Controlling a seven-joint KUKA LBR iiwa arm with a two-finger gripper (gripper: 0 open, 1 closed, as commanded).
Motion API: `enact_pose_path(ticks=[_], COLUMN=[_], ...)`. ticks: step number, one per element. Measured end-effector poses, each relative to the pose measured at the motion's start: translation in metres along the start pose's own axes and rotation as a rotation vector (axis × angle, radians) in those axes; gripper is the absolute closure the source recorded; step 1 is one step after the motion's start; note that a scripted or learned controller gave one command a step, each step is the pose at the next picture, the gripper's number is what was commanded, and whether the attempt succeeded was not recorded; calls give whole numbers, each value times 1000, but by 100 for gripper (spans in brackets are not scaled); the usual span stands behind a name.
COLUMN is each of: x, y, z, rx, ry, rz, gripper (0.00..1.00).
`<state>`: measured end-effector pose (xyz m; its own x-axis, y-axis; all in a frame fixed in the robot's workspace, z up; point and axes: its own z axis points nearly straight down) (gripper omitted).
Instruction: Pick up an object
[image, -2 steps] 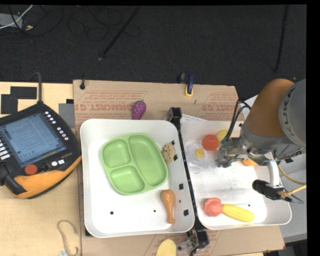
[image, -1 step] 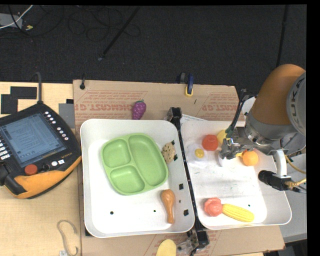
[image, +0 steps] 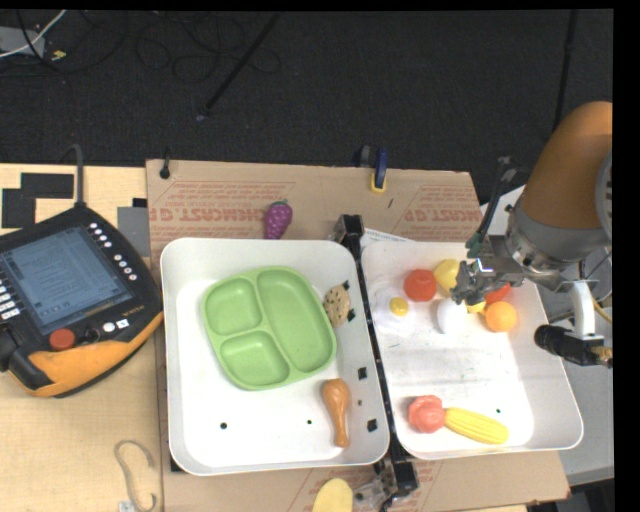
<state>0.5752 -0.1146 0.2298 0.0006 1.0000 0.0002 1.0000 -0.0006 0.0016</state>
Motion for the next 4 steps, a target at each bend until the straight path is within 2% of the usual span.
enact_pose_path(ticks=[1,2,3,4], x=[50,101,155,205], y=[-2,-4,-13,-11], z=[-9,5,-5,-5], rx=[3,6,4,4], ry=[1,2,1,2], rz=[-3,-3,-3,-4], gripper=[100,100,100,100])
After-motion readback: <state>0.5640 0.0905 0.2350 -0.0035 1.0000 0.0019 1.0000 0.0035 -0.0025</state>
